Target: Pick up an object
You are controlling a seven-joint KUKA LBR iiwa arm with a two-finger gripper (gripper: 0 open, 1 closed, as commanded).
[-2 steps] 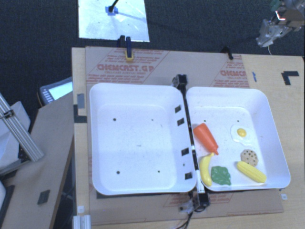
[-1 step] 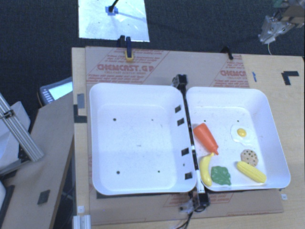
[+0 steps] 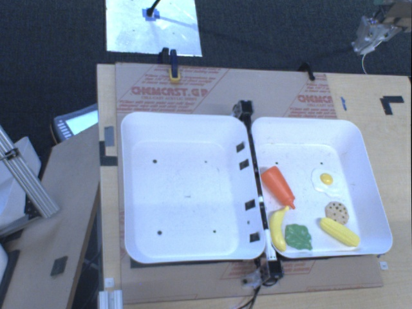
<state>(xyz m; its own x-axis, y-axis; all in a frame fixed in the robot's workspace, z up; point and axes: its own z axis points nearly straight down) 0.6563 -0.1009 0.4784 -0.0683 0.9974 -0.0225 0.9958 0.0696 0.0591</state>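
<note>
Objects for picking all sit in the right bin (image 3: 351, 134), gathered in its near half: one orange carrot (image 3: 278, 184) lying aslant close to the divider, one yellow banana (image 3: 277, 230) just below it and almost touching its tip, one green leafy piece (image 3: 298, 237) beside the banana, one corn cob (image 3: 339, 232) toward the near right corner, one round cookie (image 3: 336, 211) just above the corn, and one fried egg (image 3: 324, 180) further back. That makes six items, one of each kind, lying loose and flat as though tipped in, so each likely offers a fair grasp from above; the carrot and corn, being long and standing a little apart, look the easiest targets. The left bin (image 3: 129, 192) bears nothing but its small dark floor marks. The gripper (image 3: 375, 31) appears at the top right corner, well off the bench and far from the bin, probably parked there before an approach; it is small and blurred, so its state cannot be told, and nothing can be seen in its hold.
</note>
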